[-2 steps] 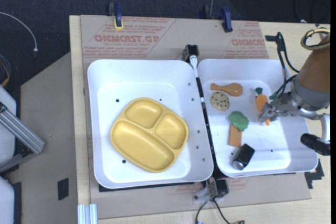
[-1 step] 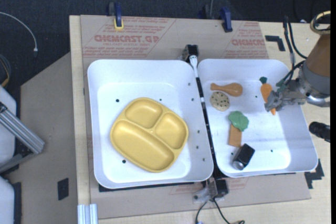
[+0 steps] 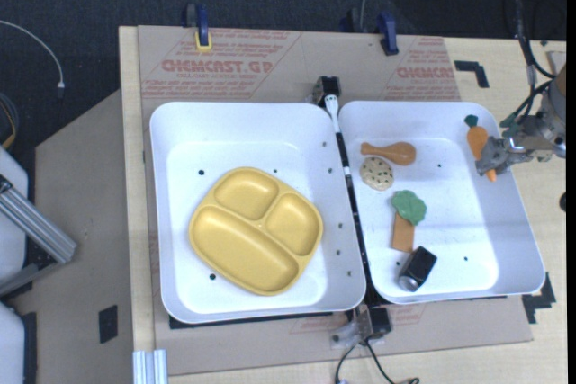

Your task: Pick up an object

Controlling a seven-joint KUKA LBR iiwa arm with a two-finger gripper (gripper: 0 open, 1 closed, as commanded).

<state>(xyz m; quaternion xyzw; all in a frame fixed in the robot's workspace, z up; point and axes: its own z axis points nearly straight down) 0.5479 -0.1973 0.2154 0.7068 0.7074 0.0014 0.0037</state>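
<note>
At the frame's right edge, our end effector [image 3: 500,159] is gripping the carrot [image 3: 477,142] over the right bin [image 3: 517,234]; we judge the lift is beginning, needing a steady rise.

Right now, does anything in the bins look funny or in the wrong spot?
Yes. The small orange toy carrot with a green top lies up on the right white bin's far-right rim beside the gripper, while the other toys lie down on the bin's floor.
</note>
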